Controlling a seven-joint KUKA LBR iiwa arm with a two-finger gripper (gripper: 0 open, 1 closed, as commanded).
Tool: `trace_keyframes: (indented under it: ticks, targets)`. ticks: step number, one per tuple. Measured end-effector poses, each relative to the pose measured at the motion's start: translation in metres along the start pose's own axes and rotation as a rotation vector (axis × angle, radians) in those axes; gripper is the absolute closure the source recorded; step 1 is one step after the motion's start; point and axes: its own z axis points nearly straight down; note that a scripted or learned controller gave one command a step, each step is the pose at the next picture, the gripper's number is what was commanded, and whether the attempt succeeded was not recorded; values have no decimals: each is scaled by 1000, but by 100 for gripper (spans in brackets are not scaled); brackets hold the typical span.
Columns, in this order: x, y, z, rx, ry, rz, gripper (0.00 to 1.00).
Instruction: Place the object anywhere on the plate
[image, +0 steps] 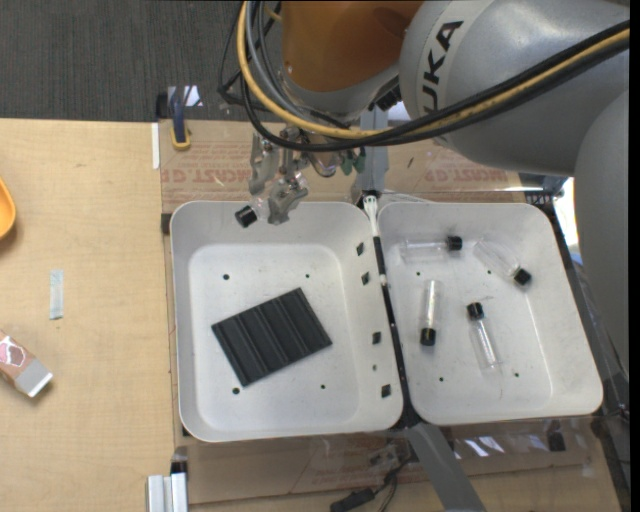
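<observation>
While the gripper (278, 195) hangs over the left bin's (200, 400) upper rim, whether its fingers are released or clenched cannot be told. Just left of it, a small clear vial with a black cap (244, 214) lies on that rim. A dark ribbed plate (272, 335) rests at the bin's centre. Four capped vials (428, 315) lie in the right bin (570, 380).
</observation>
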Motion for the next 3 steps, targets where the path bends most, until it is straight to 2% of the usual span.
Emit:
trace_keyframes:
  ticks: [1,2,3]
  targets:
    - [-11,24,-5,0,0,81,100]
    - [-11,24,-20,0,0,-60,100]
    - [-10,24,-13,-1,2,-305,100]
